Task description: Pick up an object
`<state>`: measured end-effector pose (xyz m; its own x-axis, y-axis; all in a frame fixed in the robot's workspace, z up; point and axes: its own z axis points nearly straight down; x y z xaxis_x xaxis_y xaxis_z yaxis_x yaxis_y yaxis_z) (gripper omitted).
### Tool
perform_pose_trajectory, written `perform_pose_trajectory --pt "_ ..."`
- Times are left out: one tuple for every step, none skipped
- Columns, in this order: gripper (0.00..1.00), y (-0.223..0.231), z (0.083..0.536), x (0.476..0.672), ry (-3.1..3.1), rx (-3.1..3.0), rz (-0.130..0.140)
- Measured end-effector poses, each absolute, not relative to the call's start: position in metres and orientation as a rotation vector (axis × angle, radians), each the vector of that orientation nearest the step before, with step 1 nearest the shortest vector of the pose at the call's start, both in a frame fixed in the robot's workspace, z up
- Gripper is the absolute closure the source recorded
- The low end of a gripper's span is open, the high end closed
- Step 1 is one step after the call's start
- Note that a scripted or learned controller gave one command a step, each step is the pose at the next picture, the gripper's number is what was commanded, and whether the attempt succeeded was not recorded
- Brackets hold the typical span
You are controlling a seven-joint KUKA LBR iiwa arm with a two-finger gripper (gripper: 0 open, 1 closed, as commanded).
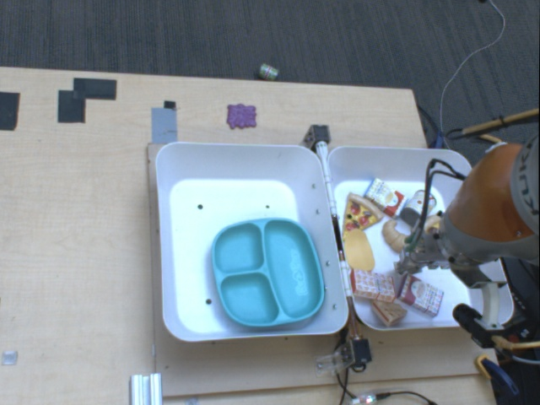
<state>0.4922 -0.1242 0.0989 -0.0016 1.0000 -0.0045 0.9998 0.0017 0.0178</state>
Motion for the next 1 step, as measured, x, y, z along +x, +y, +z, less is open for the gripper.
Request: perform_pose_trajectory --pt "0.0 -0.1242 0.0988 0.4921 2.213 2.208 0.014"
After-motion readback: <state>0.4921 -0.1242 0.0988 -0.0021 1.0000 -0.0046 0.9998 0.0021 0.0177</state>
